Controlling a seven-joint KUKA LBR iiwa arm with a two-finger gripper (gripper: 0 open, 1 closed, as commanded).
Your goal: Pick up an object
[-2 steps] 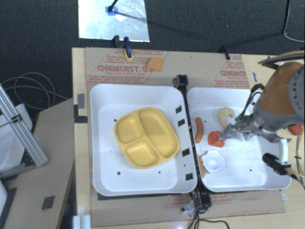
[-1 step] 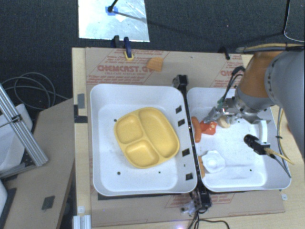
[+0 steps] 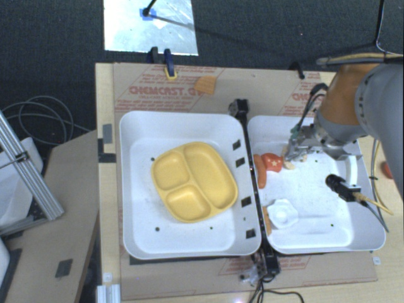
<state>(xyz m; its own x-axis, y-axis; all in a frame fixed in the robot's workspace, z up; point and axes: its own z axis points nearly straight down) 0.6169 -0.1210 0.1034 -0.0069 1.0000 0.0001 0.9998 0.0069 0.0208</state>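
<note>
The left shallow white plastic bin (image 3: 136, 188) holds one thing: a pale yellow plastic plate with three compartments (image 3: 194, 180), lying flat near the bin's centre and tilted so its long axis runs from about ten o'clock to four o'clock. Nothing touches it.

Past the black clips on the dividing wall, the right shallow white plastic bin (image 3: 334, 232) holds the likelier candidates. At about nine o'clock in this bin, close to the dividing wall, lie small orange-red soft-looking pieces (image 3: 267, 165), one rounded and one longer strip running down beside it. At about seven o'clock sits a small white lumpy moulded object (image 3: 281, 213), well apart from the arm.

The grey two-finger gripper (image 3: 294, 151) is low over the bin at roughly ten o'clock, just beside the rounded orange-red piece on its right. Whether its fingers are apart or together I cannot tell; they are small and cluttered by cables. Nothing is visibly between them.

Judged from this, the pick is not done: every object rests on a bin floor. The approach seems nearly complete, with closing on the orange-red piece and lifting it clear left to do.
</note>
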